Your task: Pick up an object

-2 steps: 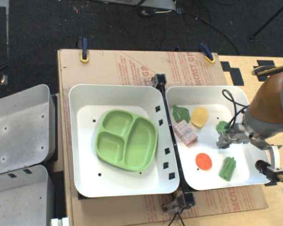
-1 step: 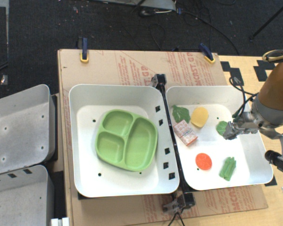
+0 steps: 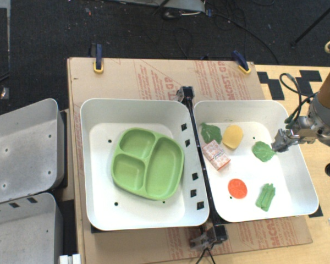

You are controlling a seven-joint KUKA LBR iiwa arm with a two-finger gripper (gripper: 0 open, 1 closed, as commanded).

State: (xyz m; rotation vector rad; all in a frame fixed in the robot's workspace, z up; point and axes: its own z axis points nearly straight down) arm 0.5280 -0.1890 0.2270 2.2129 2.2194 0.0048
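The two-finger gripper [image 3: 280, 143] sits low at the right bin's [image 3: 297, 172] right edge, its tip touching a crumpled green leafy piece [image 3: 262, 151]. Its finger spacing cannot be made out. An orange round disc [image 3: 237, 188], yellow lump [image 3: 232, 137] and pink-white carton [image 3: 216, 154] lie nearby.

Single arm [image 3: 324, 106] enters from the frame's right edge, wrist angled down and toward the left. Claw [image 3: 280, 141] sits low at the end of the wrist, tip pointing left. Cabling loops above the wrist.
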